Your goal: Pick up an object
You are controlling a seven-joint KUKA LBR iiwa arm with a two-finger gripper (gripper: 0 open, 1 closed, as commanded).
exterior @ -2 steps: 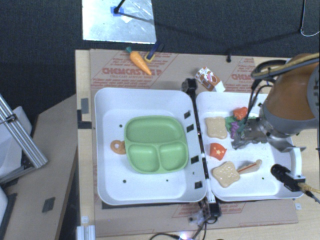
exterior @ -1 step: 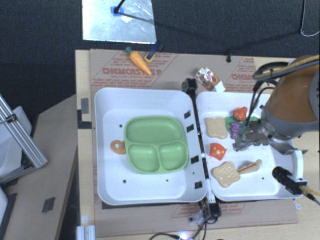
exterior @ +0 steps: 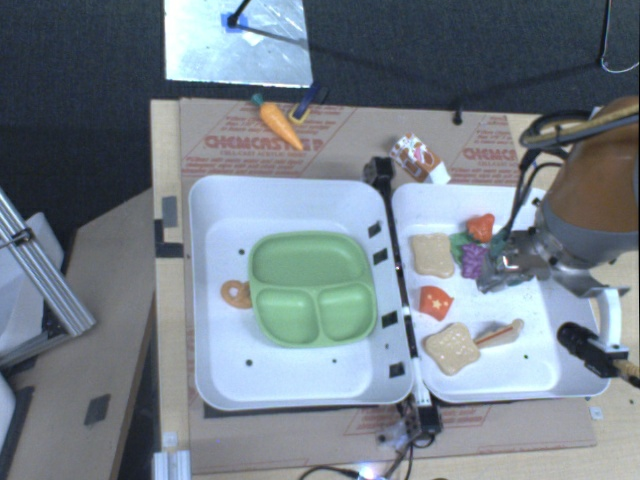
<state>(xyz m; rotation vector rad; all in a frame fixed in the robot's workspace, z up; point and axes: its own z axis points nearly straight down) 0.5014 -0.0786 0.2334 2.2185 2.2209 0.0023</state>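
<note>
My gripper (exterior: 503, 269) hangs low over the middle of the right bin (exterior: 540, 378), on the grey arm with the orange band. Just left of it lies a purple grape bunch (exterior: 471, 261), touching or nearly touching the gripper. A red-orange pepper (exterior: 481, 227) sits behind the grapes. A pale bread slice (exterior: 432, 255) lies further left. Toward the front are a small red piece (exterior: 435, 301), a toast slice (exterior: 451, 349) and a tan stick-shaped piece (exterior: 499, 334). I see nothing held.
The left bin (exterior: 215, 368) holds a green divided plate (exterior: 310, 288) and a small pretzel (exterior: 237, 294). Behind the bins on the cardboard lie a carrot (exterior: 280, 125) and a wrapped packet (exterior: 418, 158). A foil sheet (exterior: 238, 28) lies further back.
</note>
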